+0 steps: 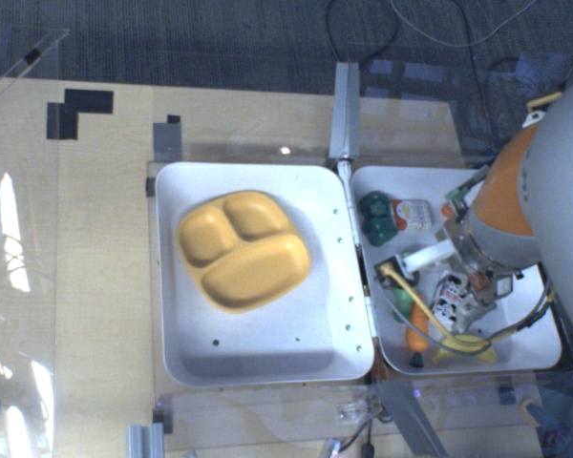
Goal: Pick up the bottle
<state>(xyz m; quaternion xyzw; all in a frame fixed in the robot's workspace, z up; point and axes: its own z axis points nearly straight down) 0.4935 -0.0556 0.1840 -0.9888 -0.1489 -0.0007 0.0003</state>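
Sitting side by side on the pale wooden desk (95, 284), two shallow white bins have smooth, rounded walls and a metal rail between them. The left bin (267, 351) holds one thing: a yellow plastic plate (244, 249), glossy and soft-edged, moulded into three compartments, two small ones at the far side and one wide one nearer the camera. It lies slightly turned in the far half of the bin.

The right bin (411, 181) is more crowded. The bottle (396, 215) lies on its side in the far left corner, with a dark green ribbed cap pointing towards the rail and a clear body with a pale label that shows a touch of red. A curved yellow banana (463, 344) lies along the near wall. Just left of it sits a small orange item (417, 324), and beside that a small green one (401, 301); both are too small to name.

The grey arm (554, 160), with its orange band (506, 198), reaches in over the right bin. The claw (461, 292) hangs over the bin's middle, between the bottle and the banana, apart from the bottle. Whether the claw is apart or together cannot be told from here.
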